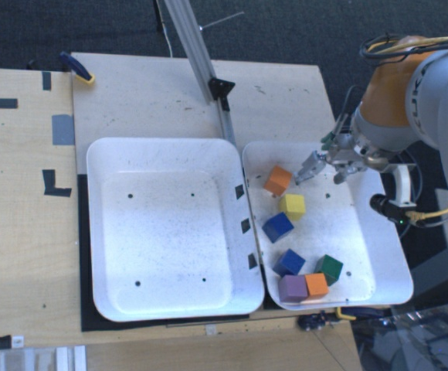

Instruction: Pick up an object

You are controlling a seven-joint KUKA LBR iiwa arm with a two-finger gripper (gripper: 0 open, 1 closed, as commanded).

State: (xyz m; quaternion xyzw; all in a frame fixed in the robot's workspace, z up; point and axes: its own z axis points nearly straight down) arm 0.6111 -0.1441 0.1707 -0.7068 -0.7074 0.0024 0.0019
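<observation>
The right bin (353,230) holds several coloured cubes. An orange cube (278,181) lies near its upper left, with a yellow cube (293,205) and a blue cube (277,226) just below it. Toward the front sit a second blue cube (290,262), a green cube (330,268), a purple cube (293,287) and a smaller orange cube (317,284). My gripper (324,173) hangs over the bin's upper part, just right of the orange cube. It is open, with nothing between its fingers (308,168).
The left bin (162,230) stands beside the right one, the two rims meeting at the middle. A slanted metal post (191,37) rises behind the bins. A blue and yellow tool (77,66) lies at the bench's far left corner.
</observation>
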